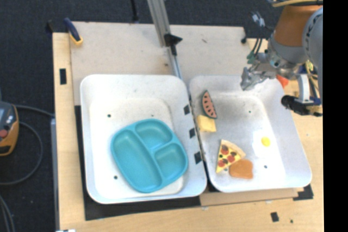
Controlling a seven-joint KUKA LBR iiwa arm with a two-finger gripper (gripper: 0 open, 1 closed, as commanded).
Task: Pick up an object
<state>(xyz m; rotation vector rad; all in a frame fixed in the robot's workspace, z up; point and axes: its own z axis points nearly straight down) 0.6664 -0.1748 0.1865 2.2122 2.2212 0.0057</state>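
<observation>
Objects for picking were seen lying in the right bin (283, 133), all of them below and to the left of the claw (249, 80) in the camera view. A watermelon slice (209, 104) lay nearest, down and left of the claw, close to the bin's left wall. A small yellow block (206, 124) was found just beneath that slice, nearly touching it. Further down, a pizza slice (228, 156) was seen, with an orange piece (241, 169) touching its lower right edge. A small yellow piece (265, 142) lay apart from these, below and slightly right of the claw.

The claw was placed over the upper edge of the right bin, well apart from every object, and nothing was held by it. Whether its fingers were open or closed could not be told. The orange band (297, 14) of the arm was seen up and right of the claw.

Far to the claw's lower left, a blue divided plate (149, 156) rested in the left bin (98, 100). Both bins were carried by the bench (114, 46).
</observation>
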